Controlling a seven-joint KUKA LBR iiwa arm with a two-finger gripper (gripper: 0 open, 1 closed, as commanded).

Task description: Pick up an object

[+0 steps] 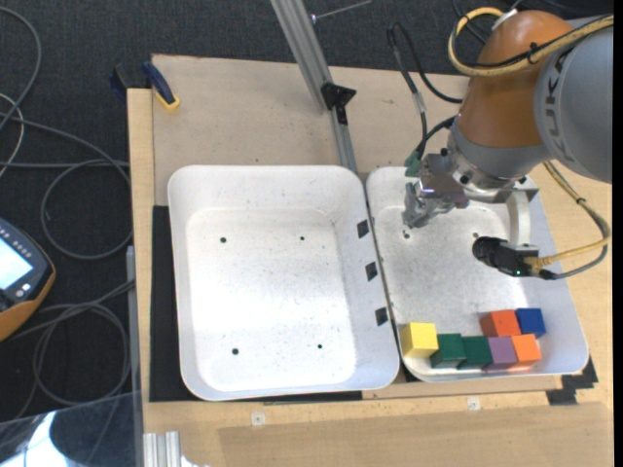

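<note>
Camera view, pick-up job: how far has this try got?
Done: the arm has brought the gripper over the far part of the right bin. In hand: nothing visible between its tips; it hangs over bare floor. Left: the whole pick. The yellow block, green blocks, purple block, orange blocks and blue block all lie clustered at the near edge, apart from the gripper.

blocks (pixel 477 343) in right bin (pixel 443 270), near edge | left bin (pixel 195 261) beside
</note>
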